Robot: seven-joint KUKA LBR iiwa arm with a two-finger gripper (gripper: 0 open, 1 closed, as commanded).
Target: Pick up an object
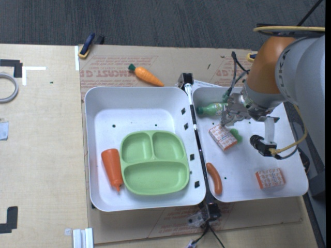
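My gripper [229,119] reaches down into the right bin [289,187] near its back left part. Its tip stands just above a small pink and white carton [222,137], which lies on the bin floor. A green bottle [211,108] lies just left of the gripper, and a small green thing [235,136] peeks out beside the carton. An orange sausage [214,177] lies near the bin's front left wall. An orange patterned box [270,179] rests at the front right.
The left bin [98,107] holds a green divided plate [154,162] and an orange carrot-shaped piece [111,168]. A toy carrot [146,75] lies on the cardboard behind the bins. A blue and yellow clip [86,45] sits at the back left.
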